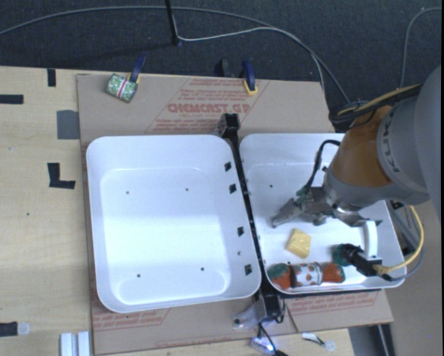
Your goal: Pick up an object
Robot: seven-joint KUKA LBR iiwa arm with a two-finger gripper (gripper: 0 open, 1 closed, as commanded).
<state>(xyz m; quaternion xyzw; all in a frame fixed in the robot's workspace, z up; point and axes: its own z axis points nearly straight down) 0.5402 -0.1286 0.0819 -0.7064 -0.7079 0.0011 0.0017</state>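
Objects lie in the white bin on the view's right [281,150]. A pale yellow block [298,242] sits on the bin floor near its middle, apart from the walls. Nearer the camera, a row of small red, white and orange items [307,274] rests against the near wall, with a bit of green at its left end. How many pieces make up the row cannot be told.

The claw [283,215] is low inside this bin, just beyond the yellow block and a little to its left, pointing toward the divider between the bins. Whether it touches the block cannot be told, and neither can whether the claw is released or clenched. No object is seen in its grasp. The grey arm [370,165], with its orange band, reaches in from the view's right over the bin's far corner.

The left bin [103,199] stands alongside, joined to the right one by black clips [239,199]. Both rest on a cardboard sheet [192,106] with red print, which lies on the pale worktop [29,221]. A small green-and-white thing [122,87] lies on the cardboard's far left corner, beside a blue clamp [138,67].
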